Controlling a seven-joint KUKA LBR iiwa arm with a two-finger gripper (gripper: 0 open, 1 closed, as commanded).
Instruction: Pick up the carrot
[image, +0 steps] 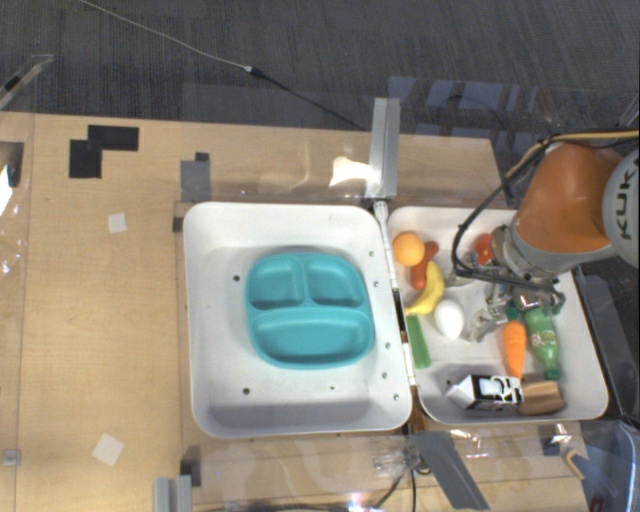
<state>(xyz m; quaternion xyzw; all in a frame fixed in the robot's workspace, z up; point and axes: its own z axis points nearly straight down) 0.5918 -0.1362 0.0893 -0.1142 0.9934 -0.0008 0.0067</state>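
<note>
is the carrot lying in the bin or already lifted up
Cannot tell for sure. The carrot sits in the right bin directly under the claw, between the egg and green bottle.

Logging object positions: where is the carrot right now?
The carrot lies in the right bin, just below the gripper, beside a green bottle and above a carton.

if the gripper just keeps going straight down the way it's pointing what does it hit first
Most likely the carrot: the gripper hangs just above its upper end in the right bin, pointing down. Depth is hard to judge from this slanted view, so it could land beside it, near the green bottle.
</note>
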